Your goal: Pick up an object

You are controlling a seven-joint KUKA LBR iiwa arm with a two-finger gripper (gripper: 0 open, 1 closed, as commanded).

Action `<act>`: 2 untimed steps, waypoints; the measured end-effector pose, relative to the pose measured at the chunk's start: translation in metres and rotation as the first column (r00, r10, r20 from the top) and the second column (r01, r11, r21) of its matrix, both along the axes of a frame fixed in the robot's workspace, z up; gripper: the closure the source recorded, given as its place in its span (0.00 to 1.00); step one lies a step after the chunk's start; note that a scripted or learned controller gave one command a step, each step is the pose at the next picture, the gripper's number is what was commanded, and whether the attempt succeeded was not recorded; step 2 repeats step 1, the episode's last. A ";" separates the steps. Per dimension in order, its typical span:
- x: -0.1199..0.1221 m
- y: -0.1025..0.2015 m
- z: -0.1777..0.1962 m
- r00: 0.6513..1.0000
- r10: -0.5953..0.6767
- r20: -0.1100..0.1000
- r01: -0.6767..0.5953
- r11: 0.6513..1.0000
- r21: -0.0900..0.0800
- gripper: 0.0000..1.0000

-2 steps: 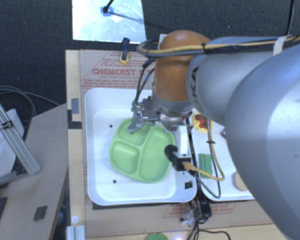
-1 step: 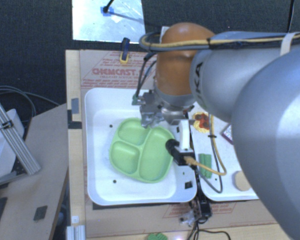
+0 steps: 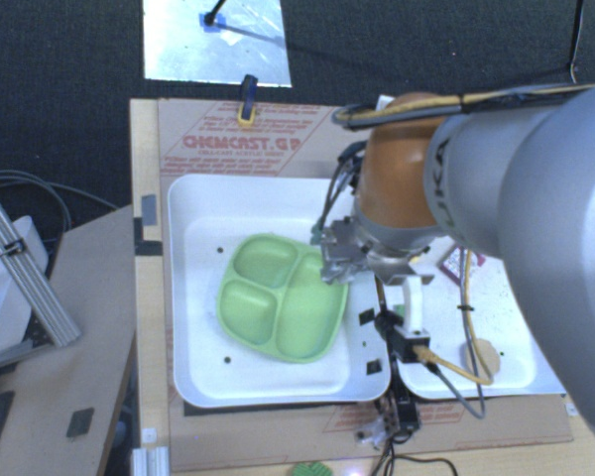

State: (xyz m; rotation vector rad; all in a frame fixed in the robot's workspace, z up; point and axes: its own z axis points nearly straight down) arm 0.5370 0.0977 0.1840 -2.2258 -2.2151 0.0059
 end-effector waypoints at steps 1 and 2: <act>0.009 -0.077 0.001 1.000 0.000 0.005 0.000 1.000 0.000 1.00; 0.009 -0.077 0.001 1.000 0.000 0.005 0.000 1.000 0.000 1.00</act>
